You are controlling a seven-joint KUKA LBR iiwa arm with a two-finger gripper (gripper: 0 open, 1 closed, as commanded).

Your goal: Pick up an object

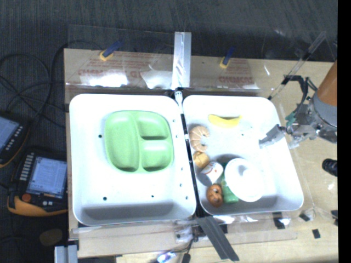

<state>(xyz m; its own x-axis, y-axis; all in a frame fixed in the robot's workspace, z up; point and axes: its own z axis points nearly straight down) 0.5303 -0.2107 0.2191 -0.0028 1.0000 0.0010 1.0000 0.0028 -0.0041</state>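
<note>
At the right edge of the frame, the grey two-finger gripper [282,131] hangs over the right white bin [274,111], fingers spread and empty. The yellow plastic banana [224,120] lies upper-centre in that bin, apart from the crowded lower pile; descending there risks a glancing miss.
</note>
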